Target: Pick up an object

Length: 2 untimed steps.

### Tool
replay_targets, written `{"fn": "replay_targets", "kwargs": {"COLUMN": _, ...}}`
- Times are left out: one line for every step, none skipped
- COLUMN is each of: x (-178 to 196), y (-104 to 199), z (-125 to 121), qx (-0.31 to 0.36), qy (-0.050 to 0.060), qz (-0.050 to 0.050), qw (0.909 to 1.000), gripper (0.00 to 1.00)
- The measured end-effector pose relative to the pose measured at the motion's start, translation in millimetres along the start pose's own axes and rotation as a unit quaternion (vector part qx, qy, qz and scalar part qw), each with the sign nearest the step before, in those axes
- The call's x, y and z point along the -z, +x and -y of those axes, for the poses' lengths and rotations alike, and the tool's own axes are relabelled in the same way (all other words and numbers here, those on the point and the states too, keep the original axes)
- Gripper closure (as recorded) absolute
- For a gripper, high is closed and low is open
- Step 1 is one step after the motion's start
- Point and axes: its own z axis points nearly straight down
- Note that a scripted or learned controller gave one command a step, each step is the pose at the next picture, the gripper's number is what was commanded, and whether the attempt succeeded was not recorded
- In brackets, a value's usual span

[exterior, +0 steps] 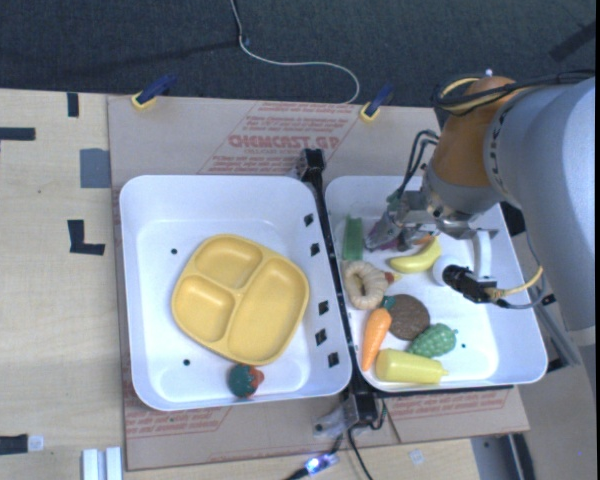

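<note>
- Red printed lettering runs across the cardboard sheet (270,138) behind the two bins; it appears upside down from this angle and is too faint to read.
- The gripper (398,230) sits low in the right bin (520,363), at its back half, just behind the banana (417,259); whether it is open or closed cannot be told, since the dark metal parts blur together and the wrist covers them from above.
- The arm's grey body and orange band cover the right bin's back right corner, and the frame edge cuts the arm off.
- The banana is small, yellow and curved, lying just in front of the gripper; contact cannot be judged.
- Left of the banana, a pale ring-shaped pastry (365,284) lies by the bin's left wall, with a green block (353,237) behind it.
- In front of the banana lie a brown round cookie-like piece (409,316), an orange carrot (375,339), a bumpy green item (433,342) and a yellow corn-like piece (410,368).
- Far left of the banana, in the left bin (145,208), rest a yellow divided plate (240,298) and a small red-and-green item (245,379) of unclear kind.
</note>
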Motion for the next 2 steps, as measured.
{"fn": "replay_targets", "kwargs": {"x": 58.6, "y": -7.7, "z": -2.8, "qx": -0.001, "qy": 0.000, "qz": 0.000, "qw": 1.0000, "gripper": 1.00}}
{"fn": "replay_targets", "kwargs": {"x": 114.7, "y": 3.1, "z": -4.5, "qx": 0.000, "qy": -0.001, "qz": -0.001, "qw": 1.0000, "gripper": 1.00}}
